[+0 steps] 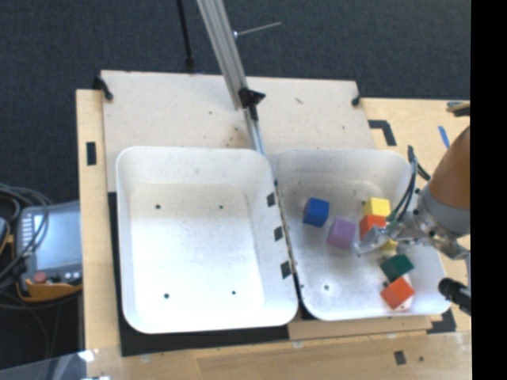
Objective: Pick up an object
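Plywood bench [238, 117] bears two white bins [198, 236].

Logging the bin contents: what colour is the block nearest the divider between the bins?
Blue block, camera view.

Even, soft light; slight blur.
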